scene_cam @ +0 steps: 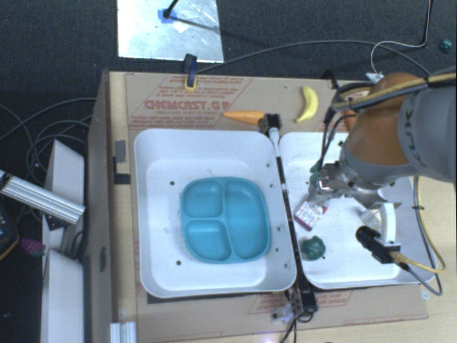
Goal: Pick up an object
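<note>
Two shallow white plastic bins sit side by side, the left one [153, 156] at centre frame, the right one [343, 270] toward the lower right. In the left bin there's a light blue divided plastic tray [225, 219], one flat shade all over. In the right bin, a small packet [307, 214] in white with pink or red markings, and below it a dark green lumpy little object [312, 247]. Up top, a yellow toy banana [308, 103] and an orange toy carrot [243, 117] lie on the tan cardboard sheet with red printed lettering [178, 95]. At the right edge, the grey robot arm with its orange band [385, 131]. Upper left, a shiny silver foil square [170, 20] with a blue patch, on dark carpet.
</note>
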Robot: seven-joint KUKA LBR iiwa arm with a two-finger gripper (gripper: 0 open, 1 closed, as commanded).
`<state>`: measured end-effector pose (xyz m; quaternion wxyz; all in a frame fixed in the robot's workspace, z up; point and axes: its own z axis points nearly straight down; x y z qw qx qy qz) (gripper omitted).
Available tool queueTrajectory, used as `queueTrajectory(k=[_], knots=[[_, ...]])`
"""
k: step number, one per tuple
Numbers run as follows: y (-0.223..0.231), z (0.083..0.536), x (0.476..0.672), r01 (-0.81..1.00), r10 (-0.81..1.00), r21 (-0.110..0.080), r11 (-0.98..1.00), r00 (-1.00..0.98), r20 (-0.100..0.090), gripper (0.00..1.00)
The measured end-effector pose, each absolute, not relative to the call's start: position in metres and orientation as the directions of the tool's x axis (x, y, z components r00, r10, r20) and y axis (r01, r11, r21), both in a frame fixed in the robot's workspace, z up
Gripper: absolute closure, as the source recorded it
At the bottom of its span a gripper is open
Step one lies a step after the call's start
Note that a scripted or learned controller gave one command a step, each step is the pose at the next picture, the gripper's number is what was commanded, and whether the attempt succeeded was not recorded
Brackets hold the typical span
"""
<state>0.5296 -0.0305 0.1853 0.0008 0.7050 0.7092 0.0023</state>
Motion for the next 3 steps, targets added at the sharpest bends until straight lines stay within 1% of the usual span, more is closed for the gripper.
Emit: queueTrajectory(k=[1,2,3], knots=[[-0.033,0.184,0.529,1.000,1.000,0.002,0.003,-0.003,0.000,0.00],[-0.073,0.184,0.559,1.000,1.000,0.002,0.002,-0.002,-0.001,0.00],[-0.098,0.084,0.576,1.000,1.000,0.002,0.001,-0.001,-0.001,0.00]])
